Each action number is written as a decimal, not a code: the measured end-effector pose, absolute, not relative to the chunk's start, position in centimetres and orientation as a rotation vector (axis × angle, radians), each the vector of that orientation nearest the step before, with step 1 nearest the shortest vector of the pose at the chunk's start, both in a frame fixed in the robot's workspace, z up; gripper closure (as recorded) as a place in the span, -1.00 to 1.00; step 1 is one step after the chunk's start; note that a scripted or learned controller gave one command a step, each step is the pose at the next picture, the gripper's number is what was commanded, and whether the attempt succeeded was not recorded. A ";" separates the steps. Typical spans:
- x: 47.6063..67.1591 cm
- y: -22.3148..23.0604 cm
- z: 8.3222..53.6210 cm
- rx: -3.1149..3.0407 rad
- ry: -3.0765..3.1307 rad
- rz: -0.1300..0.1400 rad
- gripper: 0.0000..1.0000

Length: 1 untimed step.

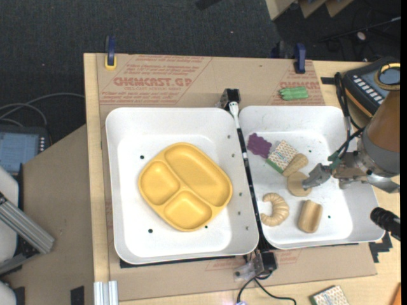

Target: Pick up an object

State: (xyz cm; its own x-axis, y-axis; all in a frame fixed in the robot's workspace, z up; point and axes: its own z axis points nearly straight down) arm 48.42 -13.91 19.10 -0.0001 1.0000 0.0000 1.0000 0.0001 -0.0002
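Overall, bench: a flat brown board (191, 75) printed with red lettering lies on a pale wooden top; two blue clamps, one at (110, 51) and one at (299, 58), pin its far edge.
Room: dark carpet (159, 11) lies beyond the bench; cables trail at the left.
Bins, two: the left bin (127, 132) and the right bin (331, 122) are white and shallow, side by side, their inner rims touching.
Yellow tray, one: a three-compartment tray (184, 186) lies in the middle of the left bin.
Objects in the right bin, five: a purple piece (258, 144); a patterned packet (281, 155) just beside it; a tan bread-like piece (296, 174) near the bin's middle; a pale croissant shape (275, 209) toward the near left; a tan cylinder (310, 216) just beside the croissant shape.
Green object, one: a small green thing (294, 93) rests on the board beyond the right bin.
Arm, one: a grey arm with an orange band (385, 132) enters from the right.
Gripper, one: the gripper (313, 182) sits low over the right bin at the tan bread-like piece; whether its fingers are spread or closed cannot be told.
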 end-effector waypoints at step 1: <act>47.8 -15.7 8.4 -2.220 -2.216 0.004 -1.00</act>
